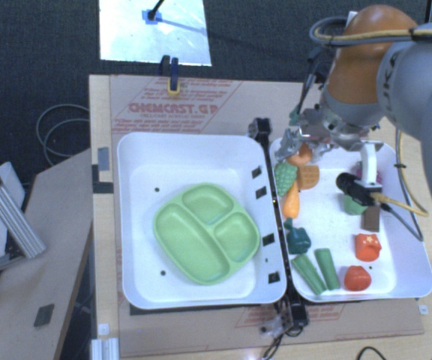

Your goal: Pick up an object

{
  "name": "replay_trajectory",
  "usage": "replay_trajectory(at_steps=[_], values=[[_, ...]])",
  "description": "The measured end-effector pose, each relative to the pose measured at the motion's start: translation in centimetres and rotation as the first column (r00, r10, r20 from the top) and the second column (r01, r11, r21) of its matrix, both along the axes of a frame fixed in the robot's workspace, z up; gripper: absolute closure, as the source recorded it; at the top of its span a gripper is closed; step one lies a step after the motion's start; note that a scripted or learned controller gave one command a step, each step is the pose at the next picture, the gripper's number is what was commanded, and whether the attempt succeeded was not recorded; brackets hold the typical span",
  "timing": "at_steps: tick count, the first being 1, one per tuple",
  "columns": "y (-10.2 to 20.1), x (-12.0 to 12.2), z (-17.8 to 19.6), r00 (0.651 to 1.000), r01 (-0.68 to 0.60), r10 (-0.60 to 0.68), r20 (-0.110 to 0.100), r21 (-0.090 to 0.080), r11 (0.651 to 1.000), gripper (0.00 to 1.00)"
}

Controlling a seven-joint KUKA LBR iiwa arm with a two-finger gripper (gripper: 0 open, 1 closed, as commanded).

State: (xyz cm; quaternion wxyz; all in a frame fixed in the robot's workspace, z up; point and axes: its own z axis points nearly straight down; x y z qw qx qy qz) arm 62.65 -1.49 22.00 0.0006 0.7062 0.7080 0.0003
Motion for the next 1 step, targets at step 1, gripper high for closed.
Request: replay_trajectory(at_steps=[1], values=[[1.43, 0.91, 1.26, 1.0, -0.004, 0.004, 0.002, 0.001, 1.0, 1.0]])
